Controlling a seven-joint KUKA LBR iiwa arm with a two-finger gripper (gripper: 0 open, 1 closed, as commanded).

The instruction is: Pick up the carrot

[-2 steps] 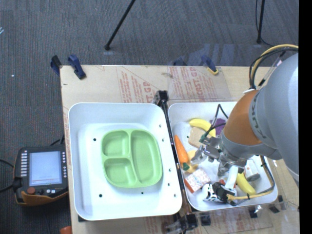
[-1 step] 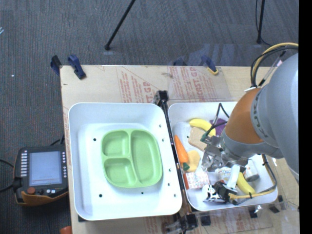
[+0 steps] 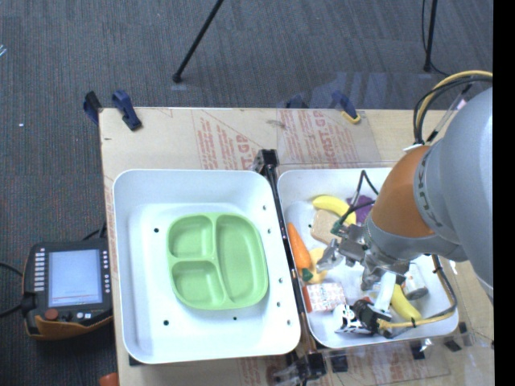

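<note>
Carrot point(image 3: 299, 248) lying in right bin point(image 3: 322, 338), hard against left wall, orange, long axis roughly along wall. Gripper point(image 3: 336, 246) low over clutter just right of carrot, near yellow banana point(image 3: 331, 205) (fingers' state cannot be told, nothing seen between them). Green divided tray point(image 3: 217, 260) in left bin point(image 3: 133, 296), well apart.

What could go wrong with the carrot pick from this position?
The carrot lies right against the right bin's left wall, so a finger may hit the wall. The gripper sits among clutter, a banana and a small red-printed packet nearby, so it might nudge or grab the wrong item.
</note>
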